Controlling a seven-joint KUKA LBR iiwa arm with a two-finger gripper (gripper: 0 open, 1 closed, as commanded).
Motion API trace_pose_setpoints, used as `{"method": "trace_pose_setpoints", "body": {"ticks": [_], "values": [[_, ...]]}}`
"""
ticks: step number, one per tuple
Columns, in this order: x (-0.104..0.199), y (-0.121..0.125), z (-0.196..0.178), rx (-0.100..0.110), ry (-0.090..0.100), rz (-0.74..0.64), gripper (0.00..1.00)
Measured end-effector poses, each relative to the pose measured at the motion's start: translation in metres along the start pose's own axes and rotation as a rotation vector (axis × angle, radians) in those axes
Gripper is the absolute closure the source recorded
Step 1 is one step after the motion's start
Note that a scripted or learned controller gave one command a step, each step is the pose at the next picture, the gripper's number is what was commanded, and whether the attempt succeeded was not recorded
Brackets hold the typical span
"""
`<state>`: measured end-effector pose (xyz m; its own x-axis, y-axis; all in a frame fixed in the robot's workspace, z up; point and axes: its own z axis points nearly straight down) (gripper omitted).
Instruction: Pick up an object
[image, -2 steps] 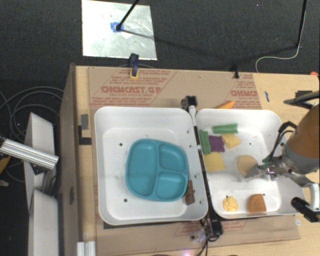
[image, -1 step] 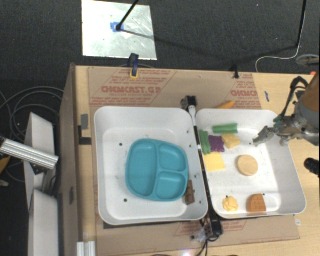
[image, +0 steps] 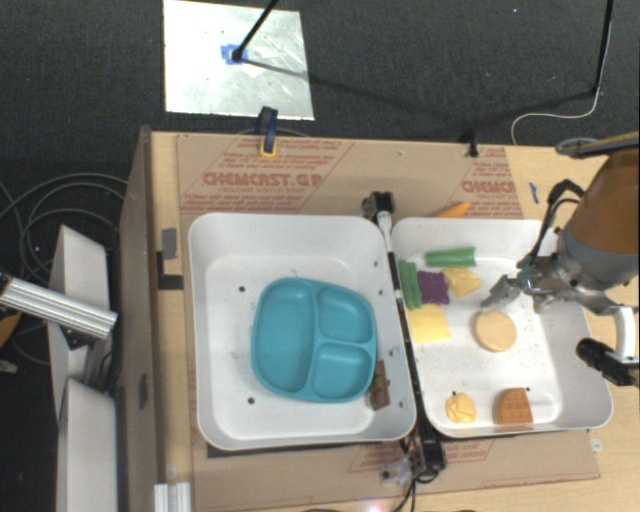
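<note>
Over the right bin (image: 560, 400), from the single overhead view: gripper (image: 508, 290) sits low inside, reaching in from the right, tips just above and beside the round tan disc (image: 495, 331). Fingers look spread apart, nothing between them; dark and small, so not certain. No object held.

Using the disc as landmark. Yellow square block (image: 430, 323) lies to its left, close but apart. Purple block (image: 434, 287) up-left of the disc, with a green bar (image: 450, 257) above that and a second green bar (image: 408, 284) lying along the divider wall. A small yellow piece (image: 464, 281) sits between purple block and gripper. Below the disc: an orange-brown waffle-like piece (image: 513, 406), and left of that a small yellow lumpy item (image: 460, 407). An orange item (image: 452, 210) rests outside the bin rim, well up-left.

Far left of the disc, the left bin (image: 215, 240) holds a teal divided plate (image: 312, 340); a small brown thing (image: 379, 385) is at its right edge.

Likely target: the disc, being nearest the tips and standing free of neighbours, so the fingers can straddle it. Pick not yet made.
</note>
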<state>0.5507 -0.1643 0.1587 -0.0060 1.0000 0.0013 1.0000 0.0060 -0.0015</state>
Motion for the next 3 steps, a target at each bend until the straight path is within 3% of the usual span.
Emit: {"method": "trace_pose_setpoints", "body": {"ticks": [1, 2, 3], "values": [[0.012, 0.003, 0.077, 0.002, 0.0, 0.001, 0.0], [0.037, -0.057, 0.075, 0.003, 0.001, 0.006, 0.0], [0.036, -0.053, 0.064, -0.005, -0.001, 0.005, 1.0]]}}
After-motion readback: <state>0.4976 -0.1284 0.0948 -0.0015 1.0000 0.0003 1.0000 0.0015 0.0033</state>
